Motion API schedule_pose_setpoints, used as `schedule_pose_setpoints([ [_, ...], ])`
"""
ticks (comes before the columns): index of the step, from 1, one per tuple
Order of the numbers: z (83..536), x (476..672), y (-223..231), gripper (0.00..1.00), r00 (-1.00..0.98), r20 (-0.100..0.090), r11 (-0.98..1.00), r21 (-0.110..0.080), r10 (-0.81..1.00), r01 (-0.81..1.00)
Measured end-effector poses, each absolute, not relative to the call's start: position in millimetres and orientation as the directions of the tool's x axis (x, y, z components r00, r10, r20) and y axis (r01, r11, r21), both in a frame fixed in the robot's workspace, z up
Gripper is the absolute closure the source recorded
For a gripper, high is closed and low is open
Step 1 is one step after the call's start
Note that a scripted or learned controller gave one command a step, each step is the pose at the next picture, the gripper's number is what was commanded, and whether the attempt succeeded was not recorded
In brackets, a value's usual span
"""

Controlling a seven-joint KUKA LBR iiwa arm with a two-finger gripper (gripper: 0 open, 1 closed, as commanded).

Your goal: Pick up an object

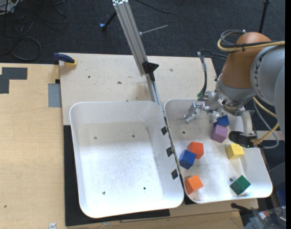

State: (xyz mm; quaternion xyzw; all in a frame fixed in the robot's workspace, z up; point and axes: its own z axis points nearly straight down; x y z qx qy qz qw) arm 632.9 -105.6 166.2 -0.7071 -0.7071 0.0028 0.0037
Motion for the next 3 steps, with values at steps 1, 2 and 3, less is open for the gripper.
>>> schedule_pose_setpoints([
  [1,120,626.4,-101,0.0,0.002,0.001,-0.002,-0.009,1.0,1.0],
  [2,133,627.5,-103,1.0,0.008,0.001,-0.008,-0.005,1.0,1.0],
  [3,190,619.9,-110,1.0,0.007,-0.001,-0.007,0.003,1.0,1.0],
])
